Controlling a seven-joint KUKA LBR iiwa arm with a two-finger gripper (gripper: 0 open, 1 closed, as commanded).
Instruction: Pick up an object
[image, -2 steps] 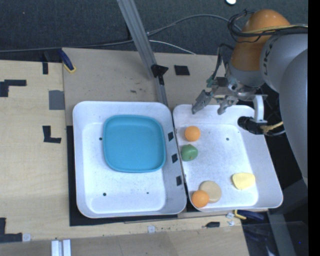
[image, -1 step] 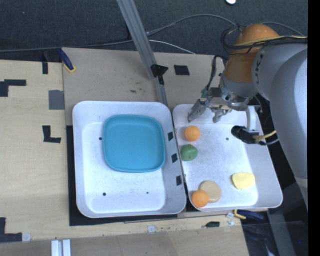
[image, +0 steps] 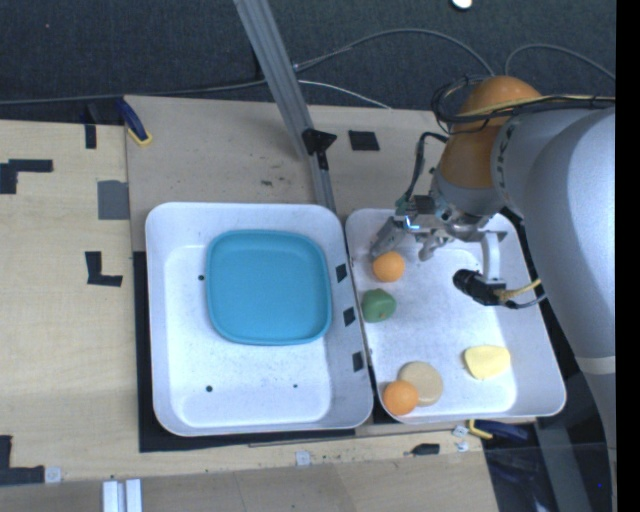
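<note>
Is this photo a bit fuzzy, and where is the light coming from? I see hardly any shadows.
Camera view: soft overall, fine edges slightly blurred; the gripper is too indistinct to read. Lighting is even and diffuse, leaving faint shadows beside the orange ball and blue plate. One bright glare spot sits at the top edge; the arm's grey casing looks washed out.

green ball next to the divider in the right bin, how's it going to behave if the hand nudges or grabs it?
The green ball looks round, so a nudge would probably send it rolling, likely along the bin's flat floor. It sits close to the left wall, which may crowd one finger. Its matte surface suggests decent grip, though I can't judge firmness.
</note>
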